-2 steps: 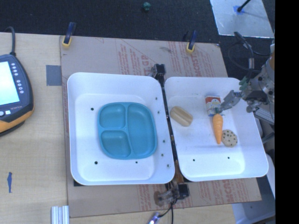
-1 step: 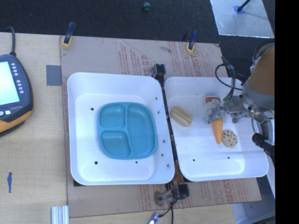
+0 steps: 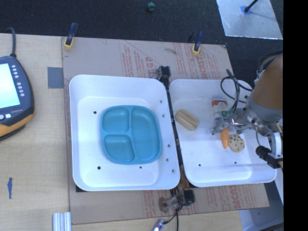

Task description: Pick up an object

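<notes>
A handheld control pendant (image 3: 12, 97) with a lit screen lies at the far left of the wooden bench (image 3: 33, 177), beside a sheet of brown cardboard (image 3: 125, 57) held down by two blue-and-yellow clamps at its far edge. On the cardboard, the left white bin (image 3: 79, 129) holds a blue divided plate (image 3: 131, 134) with three compartments, lying flat near the bin's middle. The right white bin (image 3: 207, 170) sits just beside it, their inner rims touching or nearly so. In that bin a tan, bread-like roll (image 3: 186, 120) rests near the left wall; further right lie a small red-and-white packet (image 3: 219, 105), an orange carrot-shaped piece (image 3: 224, 138) and, just beside it, a round speckled cookie (image 3: 236, 142). The gripper (image 3: 220, 124) reaches in from the right, low over the bin, between the packet and the carrot piece; whether it is released or clenched cannot be told from above, and no object can be seen between its fingers. The grey arm (image 3: 269, 90), trailing a black cable, looms over the bin's right edge.
</notes>
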Available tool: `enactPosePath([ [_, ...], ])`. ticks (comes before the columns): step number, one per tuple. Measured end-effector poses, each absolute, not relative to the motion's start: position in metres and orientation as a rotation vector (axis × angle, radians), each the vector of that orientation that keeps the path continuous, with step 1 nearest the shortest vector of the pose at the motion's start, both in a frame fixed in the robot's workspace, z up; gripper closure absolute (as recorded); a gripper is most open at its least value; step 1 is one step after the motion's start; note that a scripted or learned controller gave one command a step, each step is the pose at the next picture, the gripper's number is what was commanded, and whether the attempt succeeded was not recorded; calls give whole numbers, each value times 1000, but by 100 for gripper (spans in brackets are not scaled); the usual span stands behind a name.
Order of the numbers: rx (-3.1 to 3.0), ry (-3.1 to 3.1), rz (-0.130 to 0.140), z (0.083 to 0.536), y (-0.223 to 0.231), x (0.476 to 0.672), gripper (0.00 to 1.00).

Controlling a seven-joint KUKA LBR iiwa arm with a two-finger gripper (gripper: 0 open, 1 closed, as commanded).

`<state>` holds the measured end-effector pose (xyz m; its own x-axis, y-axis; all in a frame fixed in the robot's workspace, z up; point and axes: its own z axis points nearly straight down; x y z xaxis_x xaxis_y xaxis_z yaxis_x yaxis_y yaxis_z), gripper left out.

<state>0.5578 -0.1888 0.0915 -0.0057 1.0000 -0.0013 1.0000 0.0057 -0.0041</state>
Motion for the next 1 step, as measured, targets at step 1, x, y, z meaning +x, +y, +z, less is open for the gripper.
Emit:
enactPosePath([
  [1,-2210,-2230,11,102,-190,558,100],
])
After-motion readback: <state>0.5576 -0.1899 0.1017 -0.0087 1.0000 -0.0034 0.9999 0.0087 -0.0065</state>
